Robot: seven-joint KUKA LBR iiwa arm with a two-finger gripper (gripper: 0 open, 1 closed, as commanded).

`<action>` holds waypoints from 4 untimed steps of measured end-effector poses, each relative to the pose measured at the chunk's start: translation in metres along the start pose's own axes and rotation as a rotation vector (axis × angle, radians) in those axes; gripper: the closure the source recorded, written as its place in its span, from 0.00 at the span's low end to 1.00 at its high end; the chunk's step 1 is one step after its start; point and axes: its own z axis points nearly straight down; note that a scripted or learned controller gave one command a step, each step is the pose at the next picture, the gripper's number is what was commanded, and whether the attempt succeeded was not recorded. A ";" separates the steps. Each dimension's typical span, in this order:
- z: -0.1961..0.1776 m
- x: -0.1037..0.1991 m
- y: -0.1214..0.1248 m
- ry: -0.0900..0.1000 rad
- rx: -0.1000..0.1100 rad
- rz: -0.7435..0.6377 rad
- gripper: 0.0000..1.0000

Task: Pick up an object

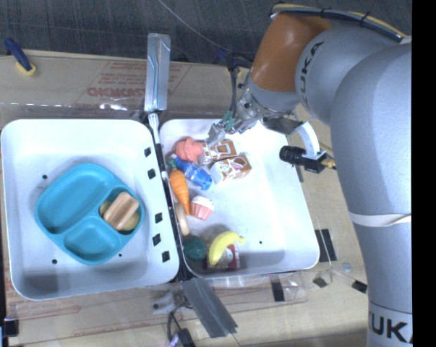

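Pincer (223, 130) hangs low in right bin (290, 215), just above brown carton (223, 150) by pink toy (189, 150); grip state unclear.

A blue tray (77, 212) sits in the left bin (30, 139), a bread roll (121, 211) resting in its right compartment. A metal clamp (157, 71) stands above the tray on the cardboard (95, 85), and a blue-and-yellow clip (19, 56) lies far up-left.
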 end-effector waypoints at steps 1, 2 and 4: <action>0.002 0.000 -0.001 0.002 0.003 0.000 0.00; 0.011 0.012 0.005 0.004 0.004 -0.173 0.00; 0.002 -0.001 0.000 0.000 0.000 -0.580 0.00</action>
